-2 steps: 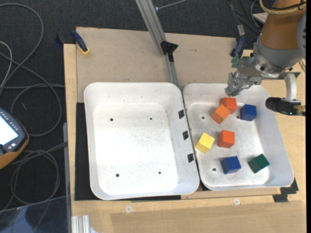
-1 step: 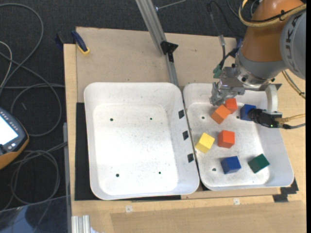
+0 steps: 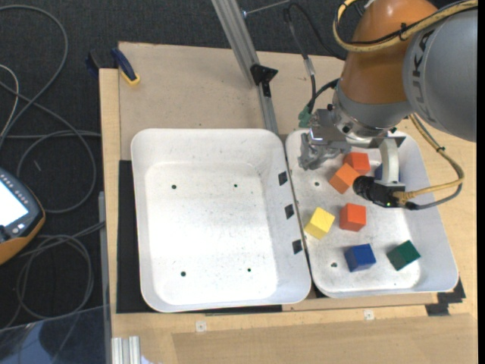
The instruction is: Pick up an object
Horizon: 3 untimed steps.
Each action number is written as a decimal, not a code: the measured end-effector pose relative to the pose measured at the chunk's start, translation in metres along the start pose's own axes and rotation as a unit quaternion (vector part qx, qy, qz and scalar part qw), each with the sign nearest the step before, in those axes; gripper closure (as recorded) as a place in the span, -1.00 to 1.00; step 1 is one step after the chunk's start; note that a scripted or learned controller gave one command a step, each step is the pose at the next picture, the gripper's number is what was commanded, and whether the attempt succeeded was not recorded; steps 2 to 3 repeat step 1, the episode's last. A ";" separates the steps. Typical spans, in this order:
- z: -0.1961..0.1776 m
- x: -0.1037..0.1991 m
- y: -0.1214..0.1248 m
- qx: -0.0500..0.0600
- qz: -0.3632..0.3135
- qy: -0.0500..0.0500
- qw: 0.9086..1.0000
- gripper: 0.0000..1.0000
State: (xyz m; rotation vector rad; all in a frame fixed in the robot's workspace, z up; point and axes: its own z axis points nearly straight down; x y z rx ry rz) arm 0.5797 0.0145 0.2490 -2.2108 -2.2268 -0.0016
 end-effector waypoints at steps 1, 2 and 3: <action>-0.006 0.054 -0.026 0.001 0.000 0.000 1.000 1.00; -0.006 0.054 -0.026 0.001 0.000 0.000 1.000 1.00; -0.006 0.054 -0.026 0.001 0.000 0.000 1.000 1.00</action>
